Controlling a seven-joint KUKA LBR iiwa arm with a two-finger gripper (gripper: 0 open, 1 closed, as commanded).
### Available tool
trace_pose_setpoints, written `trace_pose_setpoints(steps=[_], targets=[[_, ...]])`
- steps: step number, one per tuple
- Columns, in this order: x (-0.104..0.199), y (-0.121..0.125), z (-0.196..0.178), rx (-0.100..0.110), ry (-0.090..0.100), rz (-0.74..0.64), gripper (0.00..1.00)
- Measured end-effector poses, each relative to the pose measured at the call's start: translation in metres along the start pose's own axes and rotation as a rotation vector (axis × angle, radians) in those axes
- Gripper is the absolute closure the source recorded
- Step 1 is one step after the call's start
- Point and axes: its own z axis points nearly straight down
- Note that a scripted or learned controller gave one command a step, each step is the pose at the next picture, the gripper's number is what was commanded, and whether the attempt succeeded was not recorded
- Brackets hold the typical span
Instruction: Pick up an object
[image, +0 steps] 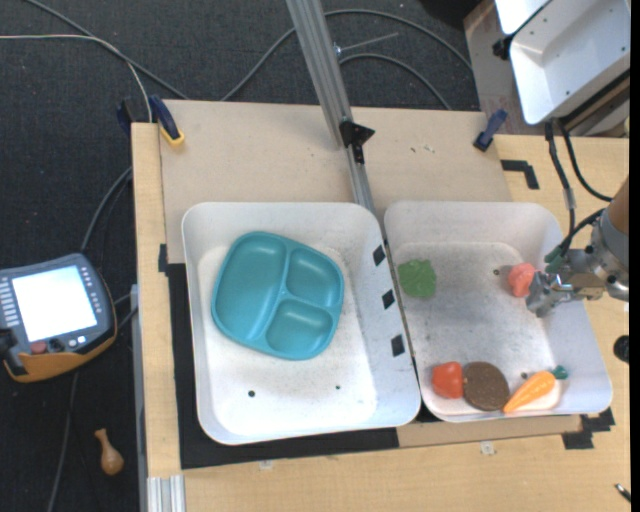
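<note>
1. Since nothing had been lifted clear of either bin, the task looked barely begun, with the whole pick left to do.
2. Nearest the camera, along the front wall of the right bin (590, 395), sat three toys in a row: a red tomato (448, 379), a brown round cookie (485, 385) touching it, and an orange carrot (531, 390) just beside the cookie.
3. The left bin (300, 415) held a teal divided plate (279, 294), which lay flat and well apart from the arm.
4. Farther back in the right bin, a green block (417, 278) rested near the divider between the bins.
5. At the same depth on the far right side, a small pink-orange toy (521, 280) lay against the bin's sloped wall.
6. The hand (548, 292) hung low just beside that pink-orange toy, on its right, reaching in over the bin's rim.
7. I could not tell whether the hand was apart or together, because its tips were small and blurred against the wall.
8. The toy did not appear to sit inside the hand; it seemed to rest on the bin, so I judged no grip had been made.
9. What remained, by my reading, was to centre over a toy, close on it, and raise it.
10. The pink-orange toy seemed the likeliest target, being the closest thing to the hand.
11. Beyond the bins the bare surface (260, 150) stretched back to its rear edge.
</note>
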Motion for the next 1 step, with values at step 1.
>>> trace_pose_setpoints(steps=[1], targets=[[-0.0001, 0.0016, -0.0382, 0.000, 0.000, -0.001, 1.00]])
